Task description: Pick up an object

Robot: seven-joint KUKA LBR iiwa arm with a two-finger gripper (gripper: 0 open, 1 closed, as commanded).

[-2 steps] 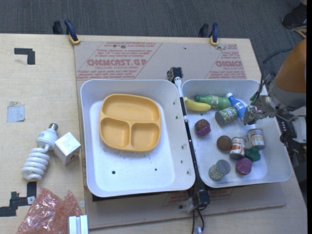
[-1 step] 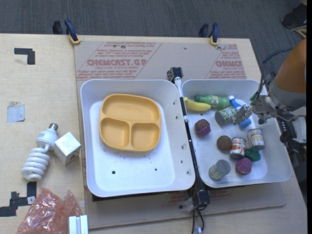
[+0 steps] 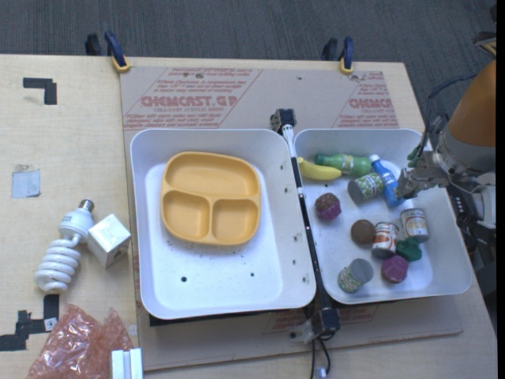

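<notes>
On the bare bench at far left, a spiral light bulb is seen lying beside a small white cube; a crumpled reddish wrapper is noted at the lower left corner. None of these lies within either bin.

The left bin is occupied by a yellow divided tray, set flat toward the bin's upper half. No loose item is seen on the tray.

The right bin holds the candidate objects. From its left: a banana near the top edge, with a green bottle just beside it; a purple fruit below; a grey-lidded can near the bottom wall. Toward the middle: a tipped green-labelled can, a brown ball, a small can. Further right: a blue bottle, a second small can, a green piece and a magenta piece.

The gripper is located over the upper right part of the right bin, just beside the blue bottle and above the second small can. Whether the claw is released or clenched cannot be told. Nothing is seen between its tips.

Step judged: approach or descent over the cluster; no pick is established. The likely target is judged to be the blue bottle or a neighbouring can, but this is uncertain. The next move is judged to call for a descent centred on one item, since close-packed neighbours could be nudged or could block closure.
</notes>
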